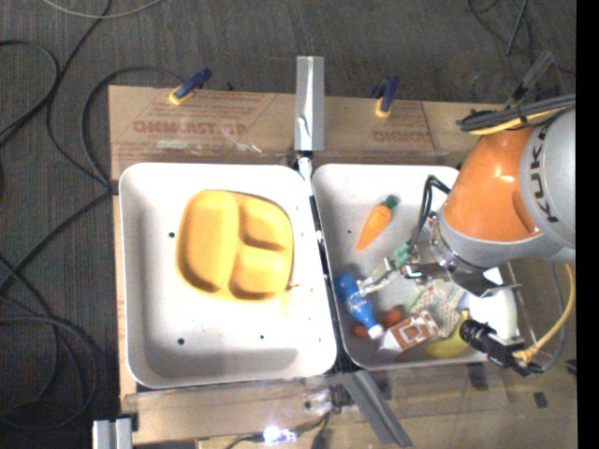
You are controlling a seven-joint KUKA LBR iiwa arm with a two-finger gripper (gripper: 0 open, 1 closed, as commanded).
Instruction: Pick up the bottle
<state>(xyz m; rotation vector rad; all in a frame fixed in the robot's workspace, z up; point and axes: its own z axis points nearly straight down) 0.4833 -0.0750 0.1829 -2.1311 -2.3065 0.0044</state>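
Arm bulk hides much of the right bin (393,183) and the gripper (398,267), finger state indeterminable, bottle (358,303) at its 7 o'clock; cardboard bench (234,120), cabled carpet (112,36).

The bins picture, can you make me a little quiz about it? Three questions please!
1. True or false: the orange carrot lies in the same bin as the yellow tray.
2. Which bin holds the blue bottle: A the left bin, B the right bin, C neither?
3. Fill in: the gripper hangs above the ____ bin.

Key: 1 false. 2 B. 3 right.
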